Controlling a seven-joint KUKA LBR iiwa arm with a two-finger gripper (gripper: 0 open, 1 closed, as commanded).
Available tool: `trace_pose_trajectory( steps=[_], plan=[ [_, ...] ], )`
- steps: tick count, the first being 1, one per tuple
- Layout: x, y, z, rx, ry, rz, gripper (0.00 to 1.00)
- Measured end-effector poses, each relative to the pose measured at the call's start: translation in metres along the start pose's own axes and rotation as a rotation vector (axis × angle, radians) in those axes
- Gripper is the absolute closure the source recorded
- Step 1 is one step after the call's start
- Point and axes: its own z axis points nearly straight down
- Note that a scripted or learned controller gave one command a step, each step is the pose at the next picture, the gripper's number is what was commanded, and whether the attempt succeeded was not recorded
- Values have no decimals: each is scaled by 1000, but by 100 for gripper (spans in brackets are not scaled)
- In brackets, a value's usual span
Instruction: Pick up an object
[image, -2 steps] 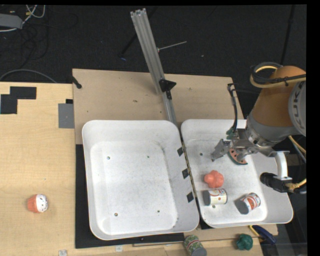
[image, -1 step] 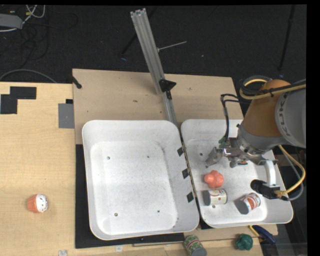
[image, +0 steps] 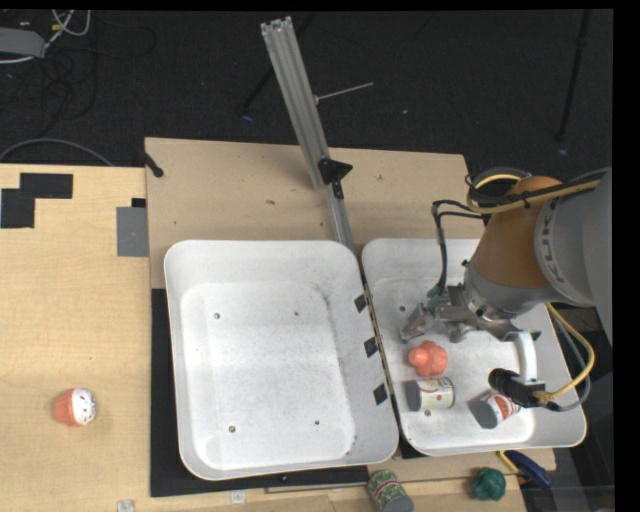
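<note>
Red object (image: 428, 358): a rounded, pinkish-red lump with a slightly bumpy outline, matte, about the middle of the right bin (image: 395, 270), near the divider between the two bins.
Neighbours: a small white cup (image: 434, 394) with a dark band lay on its side just below the red object, touching or nearly so; a grey and red cylinder (image: 492, 409) lay further right, near the bin's lower edge.
Gripper (image: 432, 318): it hung low over the right bin, just above and beside the red object; nothing could be seen between its fingers.
Finger state: could not be told, as the metal parts blurred together under the wrist.
Arm (image: 520, 250): grey body with an orange band, covering much of the right bin's far corner.
Left bin (image: 200, 270): white, speckled floor.
Outside the bins: a red and white ball (image: 75, 407) on the wooden bench at left; a green object (image: 489, 484) and a patterned can (image: 385, 490) at the lower edge, both partly cut off.
</note>
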Motion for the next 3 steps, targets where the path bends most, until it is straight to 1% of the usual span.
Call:
trace_pose_trajectory(
  steps=[1, 2, 3],
  plan=[
    [-1, 0, -10, 1, 1, 3, 100],
    [1, -5, -72, -4, 0, -2, 100],
    [3, -5, -114, -3, 0, -2, 100]
  ],
)
